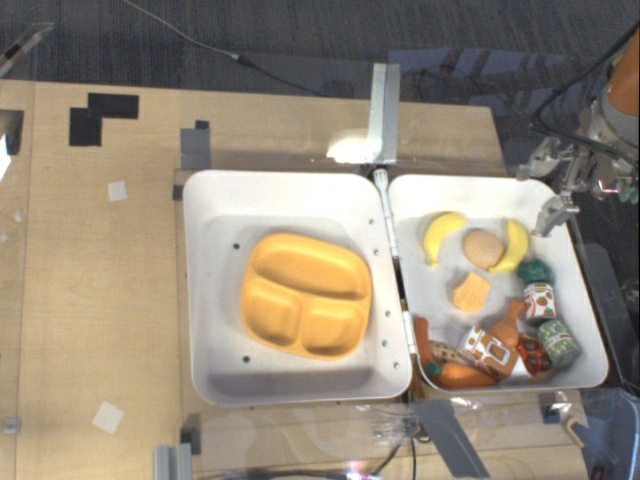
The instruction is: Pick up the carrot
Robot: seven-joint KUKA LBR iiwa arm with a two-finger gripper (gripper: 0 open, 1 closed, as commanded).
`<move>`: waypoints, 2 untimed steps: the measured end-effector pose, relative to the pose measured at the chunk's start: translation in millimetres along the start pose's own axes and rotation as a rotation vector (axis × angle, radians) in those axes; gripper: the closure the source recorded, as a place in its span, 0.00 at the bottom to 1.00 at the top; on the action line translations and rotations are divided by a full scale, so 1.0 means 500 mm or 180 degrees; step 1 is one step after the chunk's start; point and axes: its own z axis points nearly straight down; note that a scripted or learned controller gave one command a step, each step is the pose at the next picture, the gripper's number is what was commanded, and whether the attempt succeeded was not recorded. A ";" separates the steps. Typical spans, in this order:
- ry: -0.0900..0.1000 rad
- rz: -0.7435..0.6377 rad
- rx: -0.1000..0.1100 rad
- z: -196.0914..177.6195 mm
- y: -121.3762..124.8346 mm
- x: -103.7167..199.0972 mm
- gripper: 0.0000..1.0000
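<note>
Orange tapered carrot lying at front edge of right white bin, crowded by small printed carton. Claw hovering over bin's back right corner, carrying nothing; finger gap, cannot tell. You're needing approach across carrot's width, avoiding neighbours.

I can't read any text: the printing on the small red-and-white can and white-and-orange carton is too blurred.
</note>
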 end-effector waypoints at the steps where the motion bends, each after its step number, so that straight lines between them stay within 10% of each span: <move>1: 0.0016 -0.0208 -0.0012 0.153 0.106 0.112 0.00; 2: -0.0004 -0.0529 -0.0004 0.298 0.146 0.105 0.00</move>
